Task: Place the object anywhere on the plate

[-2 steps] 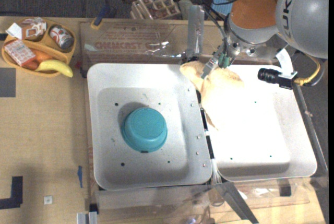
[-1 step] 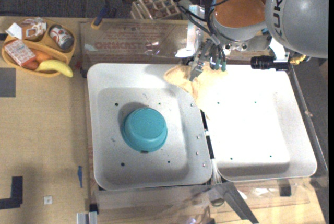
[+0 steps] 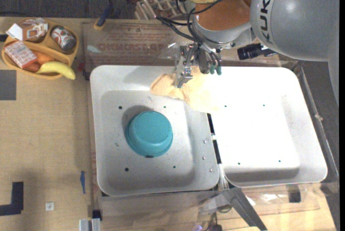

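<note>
Matt teal plastic plate (image 3: 149,133) in smooth white plastic bin (image 3: 108,170); soft tan cloth (image 3: 186,92)

You have two bins side by side: the left bin (image 3: 108,170) and the right bin (image 3: 269,138). The plate (image 3: 149,133) sits in the left bin, near its middle. The object (image 3: 183,92) lies behind the plate, across the bins' shared edge at the back. The gripper (image 3: 186,71) hangs just over the object. A tray (image 3: 40,49) sits on the bench, behind and left of the left bin.
</note>
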Robot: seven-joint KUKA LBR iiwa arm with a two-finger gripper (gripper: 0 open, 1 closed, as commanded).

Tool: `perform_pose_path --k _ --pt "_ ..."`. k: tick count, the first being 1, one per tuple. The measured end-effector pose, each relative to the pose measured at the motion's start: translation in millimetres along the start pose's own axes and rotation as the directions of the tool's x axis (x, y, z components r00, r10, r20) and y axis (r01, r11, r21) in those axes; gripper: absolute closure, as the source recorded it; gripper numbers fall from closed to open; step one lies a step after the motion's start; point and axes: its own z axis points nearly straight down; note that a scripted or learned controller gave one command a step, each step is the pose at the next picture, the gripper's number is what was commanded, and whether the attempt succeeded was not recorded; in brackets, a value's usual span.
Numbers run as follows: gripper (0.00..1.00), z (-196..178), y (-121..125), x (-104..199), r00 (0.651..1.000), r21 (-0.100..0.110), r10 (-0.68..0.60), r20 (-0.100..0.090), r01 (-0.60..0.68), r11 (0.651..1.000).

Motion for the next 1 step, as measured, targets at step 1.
perform_pose_path --k 1 --pt "1.00 -7.3 60.0 9.9 1.000 -0.001 -0.007 0.000 0.007 1.000"
